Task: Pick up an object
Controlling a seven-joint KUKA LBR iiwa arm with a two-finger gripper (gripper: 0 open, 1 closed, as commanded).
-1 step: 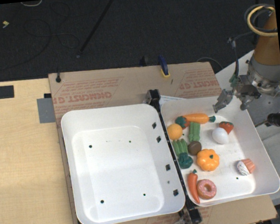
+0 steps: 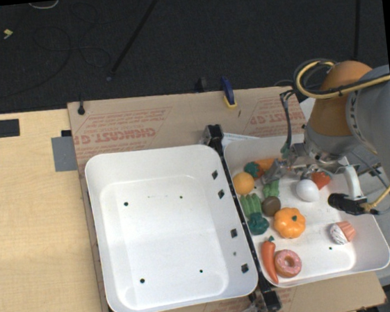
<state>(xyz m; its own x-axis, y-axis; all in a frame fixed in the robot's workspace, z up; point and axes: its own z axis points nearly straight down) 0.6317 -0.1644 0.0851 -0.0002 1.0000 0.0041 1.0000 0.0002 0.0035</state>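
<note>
Arm: the grey arm [image 2: 358, 116] reaches into the right bin [image 2: 374, 257].
Jaws: low over the toys near the white egg [image 2: 307, 190]; grip state unclear.
Pumpkin: orange pumpkin [image 2: 289, 223], mid-bin, beside the pink donut [image 2: 288, 263].

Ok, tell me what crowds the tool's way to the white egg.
Nothing visible lies between them: the tool hangs just above-left of the white egg. A red piece touches the egg's right side, and the orange pumpkin sits below it.
</note>
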